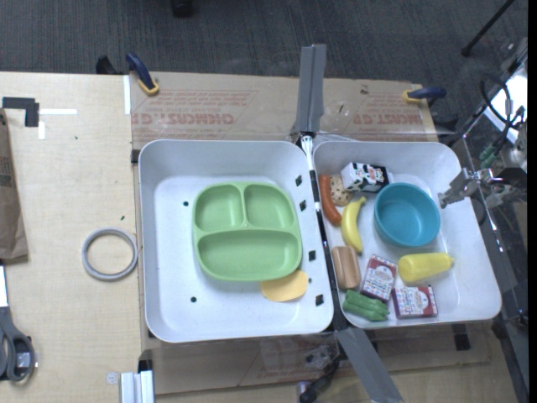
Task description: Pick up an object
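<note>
The right bin [470, 250] holds a blue bowl [407, 215], a banana [351, 223], a black-and-white cow-print carton [364, 175], an orange sausage-like piece [327, 201] and a speckled cookie [339, 191]. Nearer the front lie a tan bun [345, 267], two red boxes [379, 277] [414, 301], a yellow lemon-like piece [425, 265] and a green pepper [365, 307]. In the left bin [159, 225] sit a green divided plate [247, 231] and a flat yellow piece [284, 287] by its front corner.
A grey ring [110, 253], scissors [15, 355] and a brown bag [10, 200] lie on the bench at left. Clamps [143, 72] [424, 96] hold the cardboard behind the bins. A metal bracket [466, 187] juts over the right bin's right rim.
</note>
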